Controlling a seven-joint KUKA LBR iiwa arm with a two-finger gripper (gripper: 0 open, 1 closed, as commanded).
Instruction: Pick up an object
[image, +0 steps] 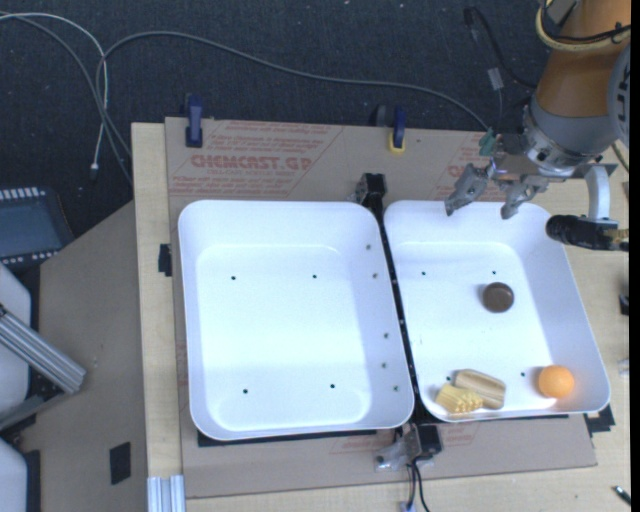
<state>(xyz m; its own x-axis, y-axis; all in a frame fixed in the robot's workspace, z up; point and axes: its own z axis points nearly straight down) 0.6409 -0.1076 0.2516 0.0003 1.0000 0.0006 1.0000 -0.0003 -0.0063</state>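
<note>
my gripper (487, 203) spread open, empty, hanging over right bin (440, 235) back edge; brown ball (498, 296) untouched; pick not started

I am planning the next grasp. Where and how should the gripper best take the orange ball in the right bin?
Take the orange ball across its middle, coming straight down from above. It is round, so any finger direction fits. It sits close to the right bin's near right rim, so probably set the fingers along that rim. The gripper, open, hangs above the bin's far edge.
</note>
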